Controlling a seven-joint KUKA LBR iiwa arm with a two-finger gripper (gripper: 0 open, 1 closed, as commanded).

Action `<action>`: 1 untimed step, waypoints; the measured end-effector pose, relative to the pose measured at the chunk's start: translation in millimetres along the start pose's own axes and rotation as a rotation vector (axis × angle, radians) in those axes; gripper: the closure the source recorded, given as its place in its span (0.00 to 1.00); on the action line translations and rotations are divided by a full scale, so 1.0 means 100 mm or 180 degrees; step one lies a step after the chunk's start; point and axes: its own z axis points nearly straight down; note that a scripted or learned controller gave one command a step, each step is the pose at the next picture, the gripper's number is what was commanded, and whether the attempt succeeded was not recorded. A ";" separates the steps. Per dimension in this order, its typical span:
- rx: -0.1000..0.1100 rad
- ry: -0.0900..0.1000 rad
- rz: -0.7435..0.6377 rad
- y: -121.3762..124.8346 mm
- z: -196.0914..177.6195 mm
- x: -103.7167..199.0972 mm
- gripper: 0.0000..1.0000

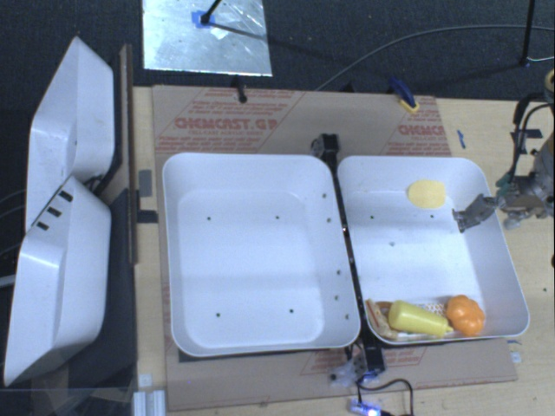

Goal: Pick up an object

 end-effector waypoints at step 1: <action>-0.0007 0.0004 -0.0016 -0.36 -0.22 0.72 0.00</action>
